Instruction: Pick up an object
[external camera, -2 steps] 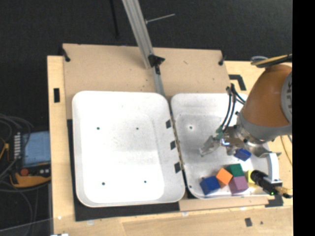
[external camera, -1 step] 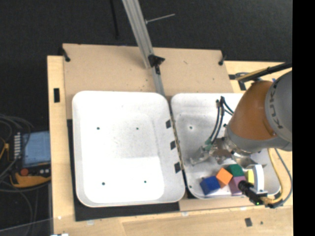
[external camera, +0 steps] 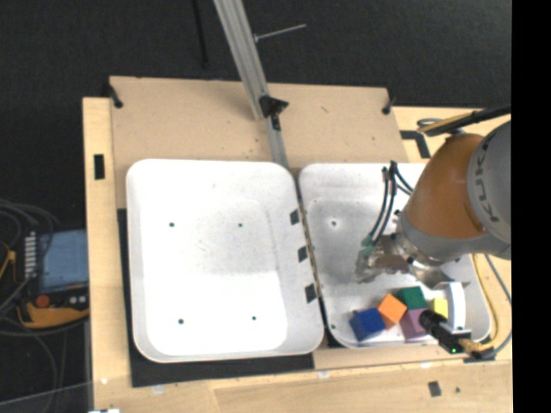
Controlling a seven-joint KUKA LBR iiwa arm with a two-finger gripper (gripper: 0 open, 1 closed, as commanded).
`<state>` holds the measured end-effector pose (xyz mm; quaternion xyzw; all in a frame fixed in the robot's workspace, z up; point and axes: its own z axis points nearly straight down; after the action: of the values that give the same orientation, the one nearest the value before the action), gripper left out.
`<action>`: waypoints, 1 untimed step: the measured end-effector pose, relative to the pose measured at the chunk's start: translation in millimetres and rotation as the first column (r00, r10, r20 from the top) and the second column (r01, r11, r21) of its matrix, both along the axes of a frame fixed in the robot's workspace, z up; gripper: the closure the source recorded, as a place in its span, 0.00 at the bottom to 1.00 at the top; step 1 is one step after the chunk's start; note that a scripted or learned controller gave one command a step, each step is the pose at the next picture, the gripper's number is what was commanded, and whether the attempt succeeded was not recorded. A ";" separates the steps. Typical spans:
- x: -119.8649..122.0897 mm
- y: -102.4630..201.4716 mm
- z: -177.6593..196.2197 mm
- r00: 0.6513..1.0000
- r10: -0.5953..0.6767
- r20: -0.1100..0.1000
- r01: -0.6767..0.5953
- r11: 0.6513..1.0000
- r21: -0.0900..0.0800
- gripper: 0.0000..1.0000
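Note:
Several small blocks lie in the near corner of the right bin (external camera: 340, 205): a blue block (external camera: 367, 323), an orange block (external camera: 393, 308), a green block (external camera: 413, 297), a purple block (external camera: 417, 323) and a yellow block (external camera: 440, 305). My gripper (external camera: 374, 263) hangs over the right bin just above and left of the orange block. The grey and orange arm (external camera: 452, 200) comes in from the right and covers part of the bin. Nothing shows between the fingers.
The left bin (external camera: 211, 256) sits beside the right one, with black clips along the shared edge. A grey metal pole (external camera: 244, 46) slants up from behind the bins. Cables and a blue device (external camera: 60, 261) lie off the bench at the left.

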<state>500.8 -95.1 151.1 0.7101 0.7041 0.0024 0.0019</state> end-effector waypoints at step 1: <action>5.0 -1.6 62.2 1.000 0.011 0.000 -0.011 1.000 -0.002 1.00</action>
<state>505.7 -96.7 213.3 0.7060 0.7082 0.0017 0.0027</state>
